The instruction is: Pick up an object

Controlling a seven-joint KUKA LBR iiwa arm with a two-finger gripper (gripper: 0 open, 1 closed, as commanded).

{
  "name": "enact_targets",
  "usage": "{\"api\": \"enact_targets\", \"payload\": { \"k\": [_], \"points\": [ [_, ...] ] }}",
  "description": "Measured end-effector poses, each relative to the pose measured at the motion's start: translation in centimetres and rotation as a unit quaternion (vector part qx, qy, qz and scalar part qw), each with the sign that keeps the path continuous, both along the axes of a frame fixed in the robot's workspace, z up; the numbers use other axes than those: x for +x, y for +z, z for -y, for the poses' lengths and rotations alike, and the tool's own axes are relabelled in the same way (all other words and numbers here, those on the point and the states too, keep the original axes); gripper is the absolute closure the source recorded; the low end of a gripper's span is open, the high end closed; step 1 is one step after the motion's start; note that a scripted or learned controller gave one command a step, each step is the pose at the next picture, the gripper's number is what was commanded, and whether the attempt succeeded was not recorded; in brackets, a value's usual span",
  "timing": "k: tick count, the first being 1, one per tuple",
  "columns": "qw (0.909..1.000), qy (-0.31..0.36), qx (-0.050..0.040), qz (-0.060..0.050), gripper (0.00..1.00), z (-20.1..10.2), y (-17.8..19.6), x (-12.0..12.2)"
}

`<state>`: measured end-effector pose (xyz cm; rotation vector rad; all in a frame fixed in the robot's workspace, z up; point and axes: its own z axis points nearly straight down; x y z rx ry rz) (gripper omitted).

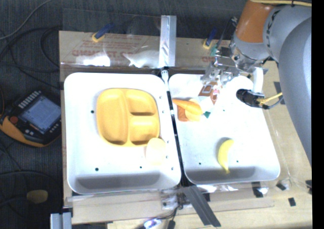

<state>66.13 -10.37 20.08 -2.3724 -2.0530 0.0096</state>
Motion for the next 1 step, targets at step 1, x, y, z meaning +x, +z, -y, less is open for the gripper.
{"api": "enact_targets", "payload": {
  "k": [1],
  "points": [
    [0.9998, -0.018, 0.0001, 0.000, 1.00, -5.23, 4.37, -7.20]
  ]
}}
